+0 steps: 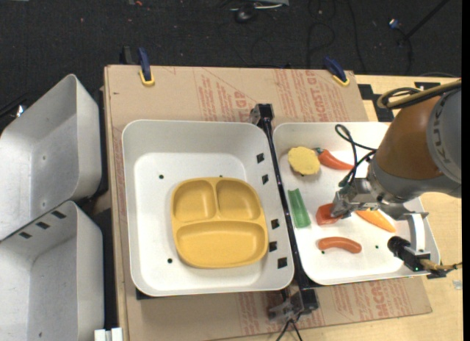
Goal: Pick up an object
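Claw [342, 210] low over red piece [325, 215] just right of green block [298, 208], grip state impossible to tell; best lowered squarely, closed gently, clear of neighbouring orange carrot [376, 219].

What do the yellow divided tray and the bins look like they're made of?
The tray looks like molded plastic with a smooth matte finish: uniform yellow colour, rounded compartment ridges. The left bin and right bin look like thin formed plastic, judging by their rounded corners and soft sheen, though painted metal can't be ruled out.
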Robot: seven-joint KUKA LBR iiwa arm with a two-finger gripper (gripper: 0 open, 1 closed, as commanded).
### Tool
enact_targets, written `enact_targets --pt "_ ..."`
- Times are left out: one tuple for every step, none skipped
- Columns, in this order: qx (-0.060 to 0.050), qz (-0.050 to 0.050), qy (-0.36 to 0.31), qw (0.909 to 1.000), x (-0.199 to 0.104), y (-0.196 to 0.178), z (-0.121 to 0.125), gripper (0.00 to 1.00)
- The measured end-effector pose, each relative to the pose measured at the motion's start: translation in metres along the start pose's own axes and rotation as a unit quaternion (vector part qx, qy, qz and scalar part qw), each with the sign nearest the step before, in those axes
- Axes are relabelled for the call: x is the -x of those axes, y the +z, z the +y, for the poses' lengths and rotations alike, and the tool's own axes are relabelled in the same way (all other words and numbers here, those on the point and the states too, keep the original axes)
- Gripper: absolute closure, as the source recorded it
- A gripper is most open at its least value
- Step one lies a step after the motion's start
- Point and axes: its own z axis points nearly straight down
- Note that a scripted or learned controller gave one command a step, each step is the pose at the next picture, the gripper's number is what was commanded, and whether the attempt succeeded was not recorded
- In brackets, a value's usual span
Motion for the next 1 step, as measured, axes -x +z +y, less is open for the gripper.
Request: enact_targets --pt "0.001 -0.001 -0.003 1.0 -0.0045 -0.0602 0.0035 1.0"
